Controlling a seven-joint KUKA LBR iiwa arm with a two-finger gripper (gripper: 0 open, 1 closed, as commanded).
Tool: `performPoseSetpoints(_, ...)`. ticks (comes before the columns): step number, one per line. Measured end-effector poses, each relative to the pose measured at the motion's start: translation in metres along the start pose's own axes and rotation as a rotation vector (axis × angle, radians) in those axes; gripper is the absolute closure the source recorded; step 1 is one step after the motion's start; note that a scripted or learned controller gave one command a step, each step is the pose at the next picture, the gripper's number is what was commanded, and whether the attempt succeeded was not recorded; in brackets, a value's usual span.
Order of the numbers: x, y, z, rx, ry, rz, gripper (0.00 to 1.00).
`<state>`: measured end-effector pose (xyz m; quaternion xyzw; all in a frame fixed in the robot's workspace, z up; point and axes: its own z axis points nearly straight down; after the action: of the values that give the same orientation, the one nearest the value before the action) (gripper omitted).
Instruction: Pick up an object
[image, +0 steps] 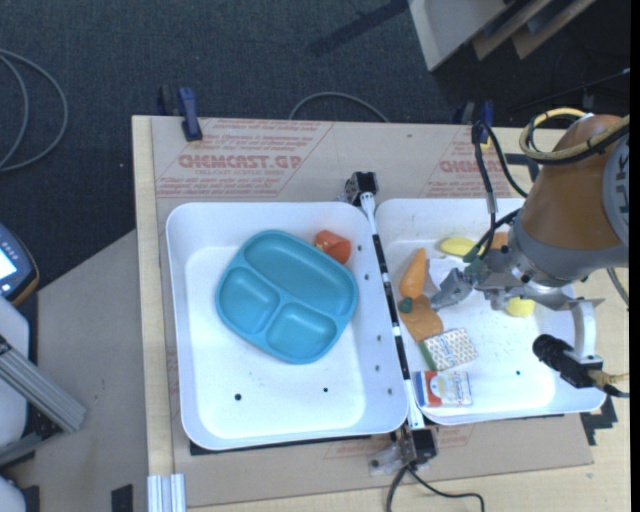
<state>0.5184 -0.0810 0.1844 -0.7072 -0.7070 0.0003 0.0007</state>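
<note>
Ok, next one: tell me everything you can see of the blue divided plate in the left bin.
The blue divided plate is light blue, looks like smooth moulded plastic, and has rounded corners and three compartments: one large along its upper side and two smaller along its lower side. All three look empty. It lies right way up on the floor of the left bin, turned at an angle to the bin's walls, in the upper middle. A small orange-red object sits at its upper right corner; whether they touch is unclear.

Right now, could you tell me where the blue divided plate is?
The blue divided plate lies in the left bin, toward its upper middle, with a small orange-red object at its upper right edge.
</note>
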Motion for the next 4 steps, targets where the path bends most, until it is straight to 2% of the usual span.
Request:
performPoseSetpoints(1,-0.012,0.037,0.104,-0.001,-0.001,0.001,0.00)
performPoseSetpoints(2,-0.035,0.079,0.095,-0.007,-0.003,-0.001,0.00)
performPoseSetpoints(3,-0.032,0.122,0.095,0.016,-0.017,0.008,0.00)
performPoseSetpoints(4,-0.029,0.143,0.100,0.025,-0.009,0.011,0.00)
